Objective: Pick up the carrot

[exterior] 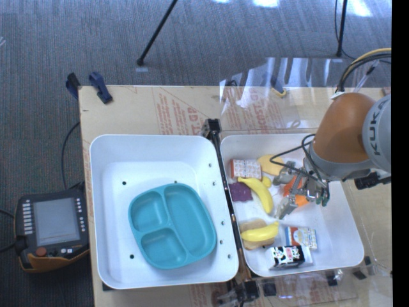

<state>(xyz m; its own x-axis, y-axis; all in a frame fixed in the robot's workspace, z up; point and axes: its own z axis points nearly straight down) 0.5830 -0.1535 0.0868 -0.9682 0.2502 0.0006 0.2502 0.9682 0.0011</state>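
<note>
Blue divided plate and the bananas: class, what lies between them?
In the camera view, between the blue divided plate and the bananas lie bare white floor of the left bin, then the two bins' adjoining rims with a dark gap.

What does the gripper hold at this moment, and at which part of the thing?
The gripper is down over the carrot in the right bin, but a hold on it cannot be told from this view.
</note>
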